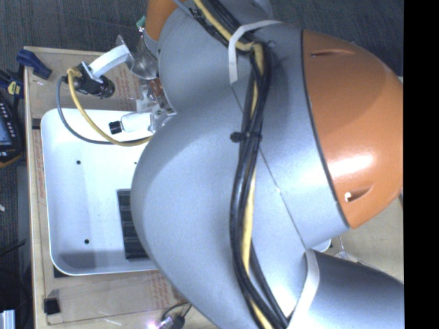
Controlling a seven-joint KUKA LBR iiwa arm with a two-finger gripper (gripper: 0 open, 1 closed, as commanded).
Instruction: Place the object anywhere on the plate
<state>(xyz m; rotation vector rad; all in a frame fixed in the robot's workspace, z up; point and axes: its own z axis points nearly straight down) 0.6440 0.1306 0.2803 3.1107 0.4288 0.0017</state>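
Arm: you see the grey arm (226, 184) filling most of the camera view, reaching in from the right, its orange band (357, 129) large at the right side, a second orange section at the top edge
Cables: a black and a yellow cable (248, 149) run along the arm's body, strapped down by a white tie (236, 40)
Hand: you find the hand (147, 91) at upper left, above the far rim of the white bin; its metal parts are bunched together and partly hidden by the arm, so you cannot tell whether it is apart or together, or whether anything sits in it
Bin: the white bin (75, 204) lies at the left on the bench (103, 297), much of it covered by the arm
Dark object: a dark ribbed block (130, 228) lies in the bin, right at the arm's edge and partly hidden by it
Yellow lead: a thin yellow lead (92, 130) loops over the bin's upper corner beside a black fitting (92, 84)
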